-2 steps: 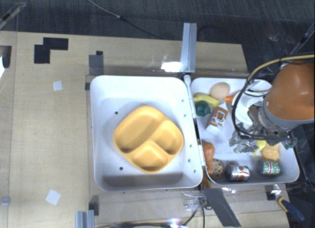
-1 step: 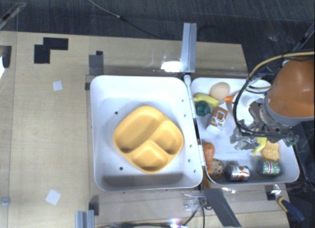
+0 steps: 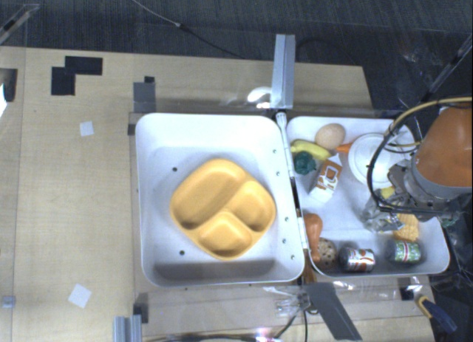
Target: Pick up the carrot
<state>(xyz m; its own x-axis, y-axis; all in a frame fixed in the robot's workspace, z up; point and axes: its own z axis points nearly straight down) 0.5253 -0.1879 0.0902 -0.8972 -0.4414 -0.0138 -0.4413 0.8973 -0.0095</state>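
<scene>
My arm over the right bin (image 3: 436, 259), carrot across the bin from me.
On the tabletop (image 3: 66, 207), the left bin (image 3: 159, 148) carries a yellow divided plate (image 3: 222, 207). My tool (image 3: 384, 219) hangs low in the right bin; whether it is open or closed I cannot tell. The carrot (image 3: 344, 148) lies near the bin's far wall, beside an egg (image 3: 329, 136).

Robotics lab: bench (image 3: 66, 207), white bins (image 3: 148, 207)

A yellow sectioned plate (image 3: 223, 207) sits in the left bin (image 3: 155, 185); an egg (image 3: 329, 136), banana (image 3: 310, 148) and two cans (image 3: 357, 258) crowd the right bin (image 3: 347, 207).
</scene>
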